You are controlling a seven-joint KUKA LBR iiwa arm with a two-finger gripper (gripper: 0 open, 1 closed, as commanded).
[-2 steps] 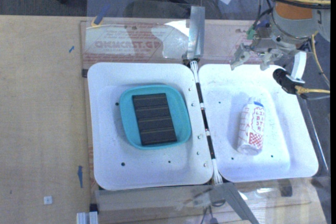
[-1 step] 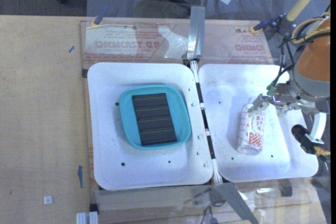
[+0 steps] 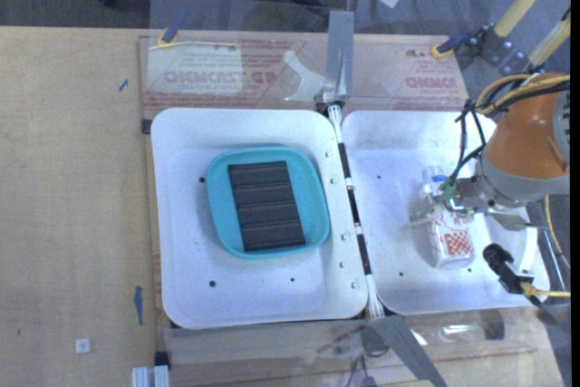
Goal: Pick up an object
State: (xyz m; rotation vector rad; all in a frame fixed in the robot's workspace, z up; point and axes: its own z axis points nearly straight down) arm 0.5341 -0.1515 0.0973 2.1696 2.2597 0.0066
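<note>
A small white packet with a red checked pattern lies in the right bin, toward its right side. My gripper is low over the packet's upper end, touching or just above it. A crumpled silvery, clear wrapper sits beside the gripper on its left. In the left bin rests a turquoise square plate with a dark grey ribbed block lying on it.
The arm's orange band and grey wrist hang over the right bin's right edge, with cables around it. A metal divider separates the bins. Bare white floor lies in the right bin's left half.
</note>
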